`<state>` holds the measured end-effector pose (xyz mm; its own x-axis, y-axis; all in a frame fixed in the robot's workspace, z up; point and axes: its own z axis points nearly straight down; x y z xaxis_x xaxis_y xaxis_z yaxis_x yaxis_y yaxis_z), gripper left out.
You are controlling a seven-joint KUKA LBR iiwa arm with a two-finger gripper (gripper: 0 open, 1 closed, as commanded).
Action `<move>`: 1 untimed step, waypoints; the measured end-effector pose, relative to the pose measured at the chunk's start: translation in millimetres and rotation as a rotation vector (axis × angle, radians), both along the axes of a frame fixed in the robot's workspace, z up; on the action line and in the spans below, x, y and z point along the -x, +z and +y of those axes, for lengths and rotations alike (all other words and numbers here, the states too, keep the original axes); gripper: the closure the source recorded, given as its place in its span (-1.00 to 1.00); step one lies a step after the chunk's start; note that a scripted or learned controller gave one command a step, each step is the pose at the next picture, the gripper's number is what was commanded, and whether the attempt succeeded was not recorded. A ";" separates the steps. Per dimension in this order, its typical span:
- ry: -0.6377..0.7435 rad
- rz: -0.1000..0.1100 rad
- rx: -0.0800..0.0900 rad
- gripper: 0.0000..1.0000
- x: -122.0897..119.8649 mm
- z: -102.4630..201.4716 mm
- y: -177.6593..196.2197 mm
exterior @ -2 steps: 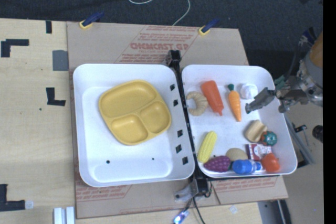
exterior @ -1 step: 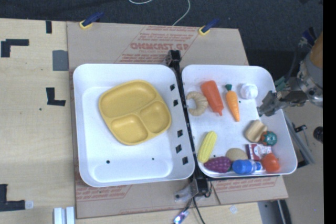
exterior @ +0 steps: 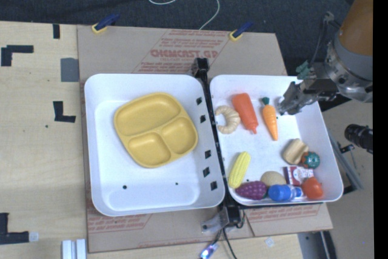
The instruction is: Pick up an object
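The pincer (exterior: 290, 103) hovers over the right bin (exterior: 324, 130), just beside the small carrot (exterior: 270, 121) (orange, lying flat); whether it is spread or pressed together I cannot tell.

We see two bins side by side: the left bin (exterior: 103, 191) holds a divided plate (exterior: 156, 129) near its middle. In the right bin (exterior: 324, 130), a pastry ring (exterior: 227, 119) sits at nine o'clock, with a bottle (exterior: 245, 111) and a carrot (exterior: 270, 120) just beside it toward twelve. A corn cob (exterior: 239, 169) lies at seven o'clock (touching the grapes (exterior: 252, 190)). The gripper (exterior: 290, 103) hangs above the carrot's one o'clock side.
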<state>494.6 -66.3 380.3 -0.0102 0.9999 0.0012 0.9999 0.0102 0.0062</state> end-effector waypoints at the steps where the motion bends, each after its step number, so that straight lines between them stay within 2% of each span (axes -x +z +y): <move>1: -0.004 0.020 -0.001 1.00 -1.1 59.9 -113.8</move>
<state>495.7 -6.4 266.4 -0.0061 1.0000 0.0018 0.9999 0.0061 -0.0139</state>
